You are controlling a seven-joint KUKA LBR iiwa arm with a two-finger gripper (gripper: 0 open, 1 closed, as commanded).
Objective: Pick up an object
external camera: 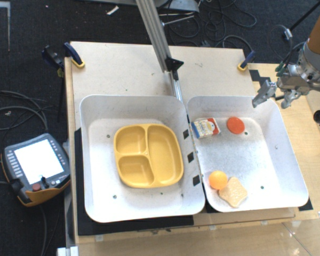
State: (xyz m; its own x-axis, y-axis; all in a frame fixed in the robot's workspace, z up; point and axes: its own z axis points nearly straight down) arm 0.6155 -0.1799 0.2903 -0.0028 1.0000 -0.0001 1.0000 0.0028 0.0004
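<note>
Two white bins sat side by side on the bench. Left bin (96, 143) held a yellow three-compartment plate (148, 155). Right bin (285, 159) held four things — a small milk carton (205, 127) lying near the far wall, a red-orange round fruit (235, 125) just beside it, and near the front an orange ball (218, 180) touching a tan bread slice (233, 192). Gripper (274, 96) hung over the bin's far right corner, fingers spread and grasping nothing — well apart from every item.

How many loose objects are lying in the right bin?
4: small white carton and red round piece at the far side; orange ball touching tan bread slice at the near side.
</note>
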